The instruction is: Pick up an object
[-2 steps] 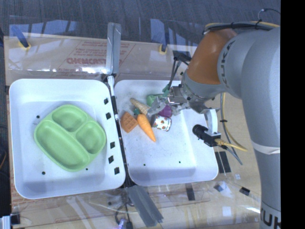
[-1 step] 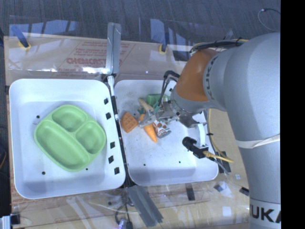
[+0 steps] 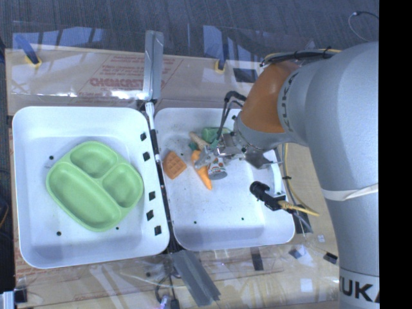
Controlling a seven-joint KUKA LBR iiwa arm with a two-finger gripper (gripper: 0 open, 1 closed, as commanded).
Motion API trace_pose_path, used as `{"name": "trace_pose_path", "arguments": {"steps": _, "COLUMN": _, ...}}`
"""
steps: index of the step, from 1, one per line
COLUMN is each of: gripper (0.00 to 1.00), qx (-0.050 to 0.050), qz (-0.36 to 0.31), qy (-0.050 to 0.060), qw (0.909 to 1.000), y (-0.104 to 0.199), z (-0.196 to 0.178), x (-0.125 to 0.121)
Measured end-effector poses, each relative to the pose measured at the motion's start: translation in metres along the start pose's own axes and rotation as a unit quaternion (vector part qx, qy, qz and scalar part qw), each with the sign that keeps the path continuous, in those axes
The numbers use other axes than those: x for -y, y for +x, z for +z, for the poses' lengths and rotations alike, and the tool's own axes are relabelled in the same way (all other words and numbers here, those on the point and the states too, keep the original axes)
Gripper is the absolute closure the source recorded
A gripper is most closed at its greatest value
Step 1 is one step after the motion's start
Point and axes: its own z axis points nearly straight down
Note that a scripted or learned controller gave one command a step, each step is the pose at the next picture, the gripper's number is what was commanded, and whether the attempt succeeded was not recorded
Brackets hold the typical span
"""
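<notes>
1. The gripper (image 3: 219,153) was seen low inside the right bin (image 3: 225,234), above a cluster of small objects near the bin's middle. Whether it was spread or closed could not be told, since its tip was masked by the wrist and the clutter.
2. A small patterned cup-like item (image 3: 218,170) was found directly under the gripper's tip. It could not be told whether it was gripped or merely touched.
3. An orange carrot-shaped piece (image 3: 205,177) was laid just beside that item, on the view's left, with its point towards the near wall.
4. A tan stick-like piece (image 3: 197,140) and a green object (image 3: 210,134) were placed close together at the cluster's far side, near the gripper.
5. An orange waffle-like square (image 3: 174,165) was set apart from the cluster, nearer the bin's left wall.
6. A green divided plate (image 3: 93,184) was laid flat in the left bin (image 3: 26,240).
7. The arm's orange band (image 3: 270,102) was seen above the right bin's far corner.
</notes>
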Motion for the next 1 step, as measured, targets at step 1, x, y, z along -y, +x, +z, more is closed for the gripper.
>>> {"name": "trace_pose_path", "arguments": {"steps": 1, "gripper": 1.00, "qx": -0.001, "qz": 0.081, "qy": 0.003, "qw": 0.9967, "y": 0.0520, "z": -0.0848, "x": 0.0197}}
